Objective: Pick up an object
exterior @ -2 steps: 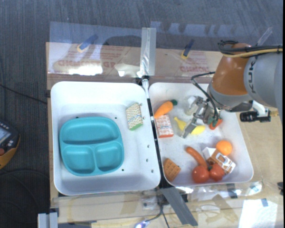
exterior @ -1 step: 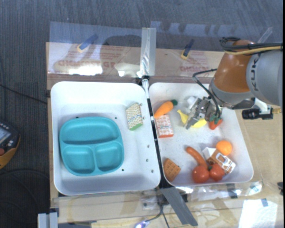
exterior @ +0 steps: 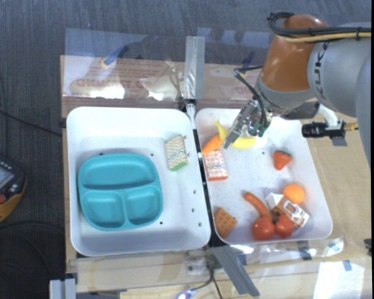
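- We are seeing the gripper (exterior: 238, 134) reaching down into the far end of the right bin (exterior: 318, 185), directly over a yellow banana (exterior: 240, 142) and beside an orange carrot (exterior: 212, 144).
- We are unable to tell its state.
- A strawberry (exterior: 282, 159) is lying near.
- A teal tray (exterior: 119, 190) is sitting in the left bin (exterior: 112, 120).

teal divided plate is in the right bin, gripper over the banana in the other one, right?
Not quite. The camera view shows the teal divided plate in the left bin, not the right. The rest holds: the gripper is over the banana, which lies in the other bin, the right bin.
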`<state>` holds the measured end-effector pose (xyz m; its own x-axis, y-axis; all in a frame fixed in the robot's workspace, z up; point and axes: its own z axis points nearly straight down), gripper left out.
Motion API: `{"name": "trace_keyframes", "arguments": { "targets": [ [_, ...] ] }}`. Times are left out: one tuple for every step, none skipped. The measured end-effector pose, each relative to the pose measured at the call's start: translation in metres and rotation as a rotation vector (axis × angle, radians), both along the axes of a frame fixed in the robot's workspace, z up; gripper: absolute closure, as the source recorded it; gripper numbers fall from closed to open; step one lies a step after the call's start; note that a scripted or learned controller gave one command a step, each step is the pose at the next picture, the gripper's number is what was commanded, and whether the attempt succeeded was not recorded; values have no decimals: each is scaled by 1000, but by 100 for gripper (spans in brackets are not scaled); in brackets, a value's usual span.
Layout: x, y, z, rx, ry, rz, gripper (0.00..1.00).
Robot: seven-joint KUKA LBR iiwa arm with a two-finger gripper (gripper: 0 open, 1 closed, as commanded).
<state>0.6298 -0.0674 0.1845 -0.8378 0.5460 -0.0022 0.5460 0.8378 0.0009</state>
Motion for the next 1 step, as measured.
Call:
{"name": "trace_keyframes", "arguments": {
  "targets": [
    [19,50,63,-1,-1,-60,100]
  ]
}}
